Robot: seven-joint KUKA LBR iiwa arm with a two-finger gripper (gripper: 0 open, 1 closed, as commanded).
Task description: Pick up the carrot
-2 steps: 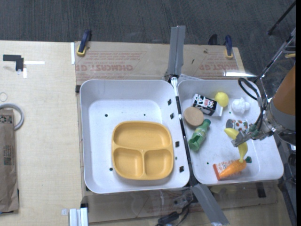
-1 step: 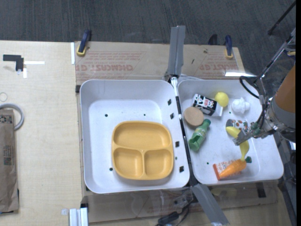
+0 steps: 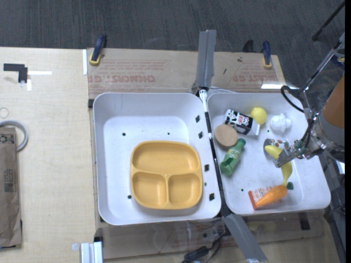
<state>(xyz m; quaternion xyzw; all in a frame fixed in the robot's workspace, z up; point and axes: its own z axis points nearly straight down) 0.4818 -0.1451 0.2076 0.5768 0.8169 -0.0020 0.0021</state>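
The carrot (image 3: 270,196) is orange with a small green tip. It lies near the front edge of the right bin (image 3: 241,201), pointing right. My gripper (image 3: 287,156) reaches in from the right, low over the bin's right side. It sits a little above and behind the carrot, over a yellow banana (image 3: 286,171). Nothing shows in its grasp.
The right bin also holds a green bottle (image 3: 232,158), a brown round item (image 3: 225,136), a black-and-white carton (image 3: 240,121), a lemon (image 3: 258,114) and a white crumpled item (image 3: 280,123). A yellow divided plate (image 3: 166,175) sits in the left bin (image 3: 109,147).
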